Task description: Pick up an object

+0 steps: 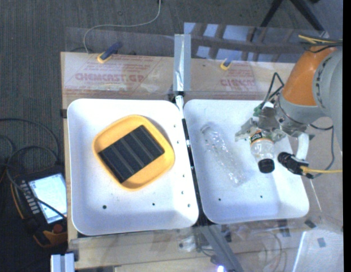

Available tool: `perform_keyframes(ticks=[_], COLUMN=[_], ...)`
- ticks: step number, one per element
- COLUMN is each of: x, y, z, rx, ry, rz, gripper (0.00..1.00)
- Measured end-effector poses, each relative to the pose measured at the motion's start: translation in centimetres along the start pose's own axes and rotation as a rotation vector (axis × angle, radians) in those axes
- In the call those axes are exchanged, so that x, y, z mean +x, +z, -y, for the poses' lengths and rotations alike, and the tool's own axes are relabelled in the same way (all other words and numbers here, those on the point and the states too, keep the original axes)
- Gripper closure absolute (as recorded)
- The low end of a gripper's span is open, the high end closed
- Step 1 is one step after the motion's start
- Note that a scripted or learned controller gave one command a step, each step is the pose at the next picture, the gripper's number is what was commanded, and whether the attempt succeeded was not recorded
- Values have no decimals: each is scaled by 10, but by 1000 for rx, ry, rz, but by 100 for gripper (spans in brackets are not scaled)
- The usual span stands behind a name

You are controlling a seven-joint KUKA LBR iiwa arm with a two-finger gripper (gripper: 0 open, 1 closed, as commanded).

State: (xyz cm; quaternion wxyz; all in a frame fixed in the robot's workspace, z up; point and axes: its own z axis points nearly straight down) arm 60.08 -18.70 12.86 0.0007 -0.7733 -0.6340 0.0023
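A clear plastic bottle [222,152] lies on its side in the right bin [246,208], left of its middle. A small clear bottle with a black cap [262,153] sits near the bin's right side, cap toward the front. My gripper [260,130] hangs directly over that small bottle's far end and looks to be touching it. In the left bin [85,208] rests a yellow rounded object with a black ribbed top [133,151].
The grey arm with its orange band [311,86] comes in over the right bin's far right corner. A yellow cable [325,171] trails off to the right. A metal divider post [180,67] stands behind the bins.
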Motion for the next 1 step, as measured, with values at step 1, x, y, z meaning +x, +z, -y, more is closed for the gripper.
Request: perform_keyframes(ticks=[1], x=[40], y=[-49], z=[-61], rx=[-3], ry=[-82], rz=[-1], gripper=[100])
